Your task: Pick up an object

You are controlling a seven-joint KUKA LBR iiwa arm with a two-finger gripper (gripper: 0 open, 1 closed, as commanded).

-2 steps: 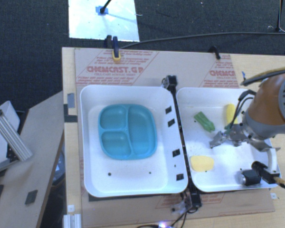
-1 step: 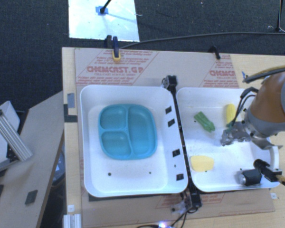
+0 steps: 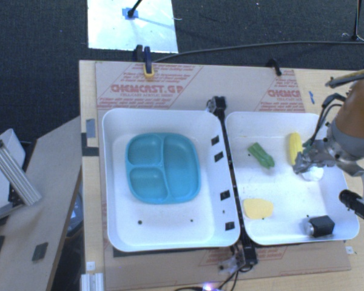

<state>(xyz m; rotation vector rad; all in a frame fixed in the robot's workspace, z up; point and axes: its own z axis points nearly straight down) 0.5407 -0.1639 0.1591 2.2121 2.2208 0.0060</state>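
Note:
The right bin point(image 3: 279, 183) holds a green piece point(image 3: 261, 155), a long yellow piece point(image 3: 295, 147), a flat yellow piece point(image 3: 258, 208), a small black block point(image 3: 321, 226) and a small white object point(image 3: 314, 174). My gripper point(image 3: 304, 162) is low in this bin, on its right side. It sits just below the long yellow piece and right against the white object, which it partly hides. I see nothing lifted off the bin floor.
A teal divided plate point(image 3: 164, 167) lies in the left bin point(image 3: 164, 226). A black hinge strip point(image 3: 224, 168) runs between the bins. A blue clamp point(image 3: 147, 61) sits at the board's back edge. A dark arm part point(image 3: 355, 202) hangs over the right bin's right rim.

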